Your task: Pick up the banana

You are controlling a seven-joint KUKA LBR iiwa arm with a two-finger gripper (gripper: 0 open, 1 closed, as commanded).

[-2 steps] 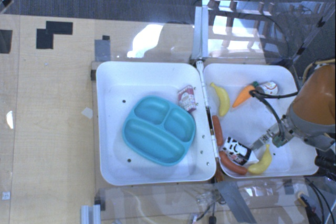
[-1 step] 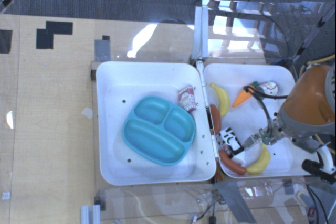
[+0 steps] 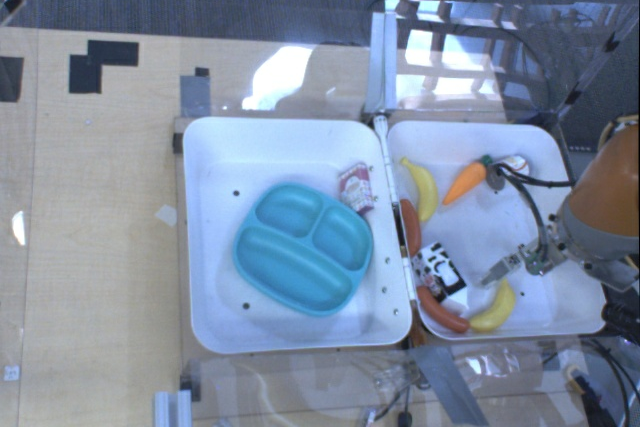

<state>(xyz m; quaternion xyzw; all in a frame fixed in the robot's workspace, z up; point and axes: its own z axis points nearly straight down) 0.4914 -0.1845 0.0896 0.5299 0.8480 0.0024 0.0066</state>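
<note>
Reaching into the right bin [image 3: 560, 215], the gripper [image 3: 503, 270] hangs just above a banana [image 3: 497, 307] at the front wall, beside a sausage [image 3: 441, 310]. Whether it is wide or narrow cannot be told. A second banana [image 3: 423, 187] lies farther back. The approach step seems in hand; next comes a descent onto the fruit.

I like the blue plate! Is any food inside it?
No. The blue plate shows bare sections. It sits in the left bin, covering the floor beneath, so nothing there can be seen.

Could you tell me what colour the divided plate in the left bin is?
The divided plate is light blue, seen in the camera view.
</note>
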